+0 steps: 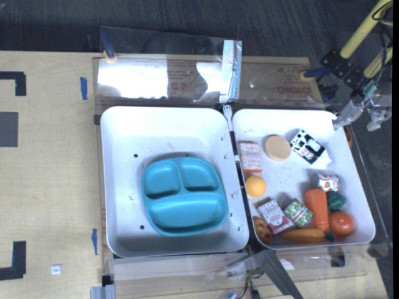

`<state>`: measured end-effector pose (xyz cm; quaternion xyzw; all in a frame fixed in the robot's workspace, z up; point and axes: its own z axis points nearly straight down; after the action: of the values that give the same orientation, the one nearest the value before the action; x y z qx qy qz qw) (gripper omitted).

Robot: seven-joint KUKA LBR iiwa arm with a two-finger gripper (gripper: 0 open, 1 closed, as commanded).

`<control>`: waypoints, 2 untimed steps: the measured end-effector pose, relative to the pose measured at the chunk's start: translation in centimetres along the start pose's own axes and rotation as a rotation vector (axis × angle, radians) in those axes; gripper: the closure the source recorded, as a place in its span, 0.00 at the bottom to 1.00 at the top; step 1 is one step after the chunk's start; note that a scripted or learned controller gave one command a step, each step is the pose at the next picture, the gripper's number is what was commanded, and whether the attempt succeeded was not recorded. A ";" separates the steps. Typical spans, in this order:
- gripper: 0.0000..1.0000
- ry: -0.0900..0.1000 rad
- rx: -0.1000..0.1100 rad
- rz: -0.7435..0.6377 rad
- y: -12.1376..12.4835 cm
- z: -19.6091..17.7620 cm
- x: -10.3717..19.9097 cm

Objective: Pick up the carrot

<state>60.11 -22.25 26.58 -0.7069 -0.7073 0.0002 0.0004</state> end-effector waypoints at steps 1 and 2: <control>0.00 0.002 0.004 -0.275 3.6 10.3 3.3; 0.00 -0.009 -0.026 -0.008 3.3 15.1 7.5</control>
<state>63.39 -14.79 11.49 -0.7039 -0.7102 -0.0061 -0.0120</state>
